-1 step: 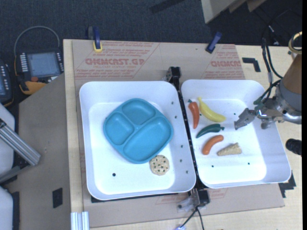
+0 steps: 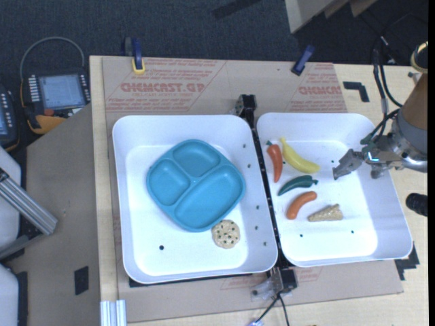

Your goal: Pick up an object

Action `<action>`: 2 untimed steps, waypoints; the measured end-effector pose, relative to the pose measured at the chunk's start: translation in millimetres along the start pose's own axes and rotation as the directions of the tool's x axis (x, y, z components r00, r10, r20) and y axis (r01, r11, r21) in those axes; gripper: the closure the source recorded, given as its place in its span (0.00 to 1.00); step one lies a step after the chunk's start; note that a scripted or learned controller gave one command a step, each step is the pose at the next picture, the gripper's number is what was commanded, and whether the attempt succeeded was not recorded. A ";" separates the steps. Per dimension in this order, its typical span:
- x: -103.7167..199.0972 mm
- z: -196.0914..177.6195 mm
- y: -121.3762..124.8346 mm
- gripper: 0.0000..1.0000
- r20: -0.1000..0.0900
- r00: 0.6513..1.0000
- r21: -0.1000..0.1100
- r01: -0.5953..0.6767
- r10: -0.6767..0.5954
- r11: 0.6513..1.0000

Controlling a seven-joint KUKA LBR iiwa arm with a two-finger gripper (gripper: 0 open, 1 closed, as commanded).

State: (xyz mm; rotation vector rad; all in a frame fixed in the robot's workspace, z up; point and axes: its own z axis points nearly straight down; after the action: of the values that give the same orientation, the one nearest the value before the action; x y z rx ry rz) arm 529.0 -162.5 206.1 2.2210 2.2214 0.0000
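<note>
Brown bench board [image 2: 204,80] under two shallow white bins, side by side.

On the left, in the left bin [image 2: 129,202]: blue divided plate [image 2: 196,183], with a cookie [image 2: 225,233] just beside its lower edge. On the right, in the right bin [image 2: 380,229]: red pepper [image 2: 274,161] upright near the inner wall, yellow banana [image 2: 298,157] just beside it, dark green pepper [image 2: 297,184] below both, orange carrot [image 2: 301,204] lower still, tan wedge [image 2: 325,213] near the carrot's right end. Reaching in from the right, gripper [image 2: 358,162] above the right bin's floor, fingers spread, nothing between them, apart from every piece of food, nearest the banana and green pepper.
</note>
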 end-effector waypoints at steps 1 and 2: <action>-8.4 53.3 -7.0 0.00 -0.002 1.000 0.007 -0.002 0.002 1.000; -3.9 95.0 -4.8 0.00 -0.001 1.000 0.002 0.000 0.000 1.000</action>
State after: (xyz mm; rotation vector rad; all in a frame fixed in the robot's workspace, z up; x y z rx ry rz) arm 524.2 -166.5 111.1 2.2234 2.2228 -0.0012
